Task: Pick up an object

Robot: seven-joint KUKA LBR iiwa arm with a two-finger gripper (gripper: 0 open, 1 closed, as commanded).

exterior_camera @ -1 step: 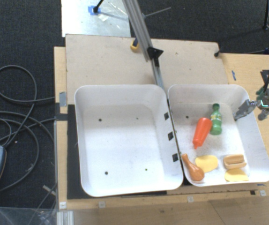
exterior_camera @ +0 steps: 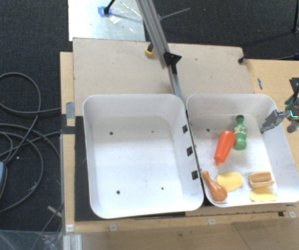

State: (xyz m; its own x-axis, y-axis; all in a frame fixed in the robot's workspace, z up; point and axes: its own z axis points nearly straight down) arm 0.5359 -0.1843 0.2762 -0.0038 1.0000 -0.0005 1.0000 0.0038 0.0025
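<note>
Nothing has been lifted yet: the orange plastic toy carrot and green toy bottle lie in the right white plastic bin, below and left of the pincer (whether clenched or released, I cannot tell), which hovers at the rim.

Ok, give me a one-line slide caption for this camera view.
Gripper at the right white bin's far-right rim; inside lie an orange plastic carrot, green bottle, drumstick and hot dog.

2 white bins. Contents: orange carrot, green bottle, tan-brown drumstick, yellow chip, tan hot dog, yellow slice. Bench beige.
</note>
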